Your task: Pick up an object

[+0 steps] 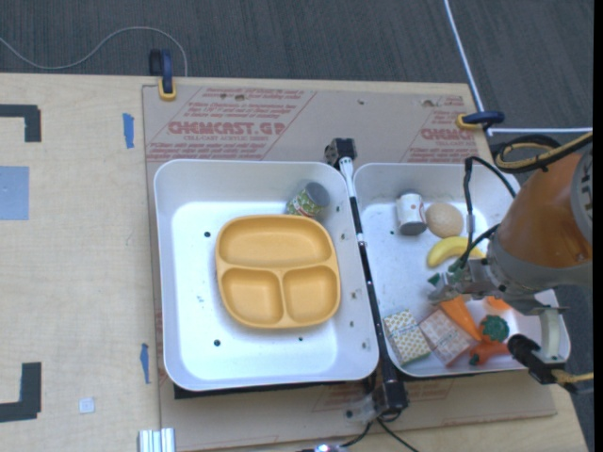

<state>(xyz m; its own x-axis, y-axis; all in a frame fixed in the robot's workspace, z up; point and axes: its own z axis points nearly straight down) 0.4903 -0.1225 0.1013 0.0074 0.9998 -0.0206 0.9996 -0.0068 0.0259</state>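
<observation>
Hovering in the right bin (377, 191), gripper (459, 279) just beside the curved yellow banana (447, 250); finger state impossible to tell.

Arm (551, 219) cut off at right edge, its bulk hiding part of banana (450, 250).

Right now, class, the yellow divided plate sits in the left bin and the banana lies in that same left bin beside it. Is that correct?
Not quite. The yellow divided plate does sit in the left bin, but the banana lies in the right bin, next to the egg-shaped object. The camera view shows this.
</observation>
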